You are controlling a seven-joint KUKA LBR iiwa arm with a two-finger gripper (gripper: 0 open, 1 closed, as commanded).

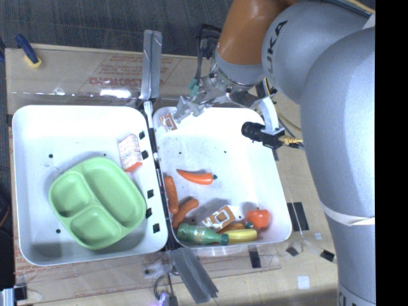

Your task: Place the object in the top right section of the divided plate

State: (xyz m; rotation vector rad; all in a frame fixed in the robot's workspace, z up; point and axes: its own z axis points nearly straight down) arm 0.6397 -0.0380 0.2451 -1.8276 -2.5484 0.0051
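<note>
Arm: your grey KUKA arm (331, 107) reaches in from the right, wrist down over the far-left corner of the right bin (255, 171).
Gripper: the gripper (189, 105) sits low at that corner, right by a small packet (169, 121) against the bin wall — but you can't tell how the grip stands, and nothing shows as held.
Plate: the green divided plate (95, 199) lies in the left bin (38, 139), and all three of its sections show bare green.
Top right section: nothing in it yet — that's the whole job still ahead of you.
Near the plate: a small red-and-white carton (129, 152) lies just beside the plate's far edge, on the bin floor, not on the plate.
Right bin: an orange pepper (196, 177) mid-floor; sausages (178, 203), a green bottle (201, 235), a banana (241, 236) and a tomato (258, 218) crowd the near edge.
Object: which item is yours isn't settled from here; the packet by the gripper looks the likeliest.
Progress: early, by my reading. Pick not confirmed, carry and drop both left.
</note>
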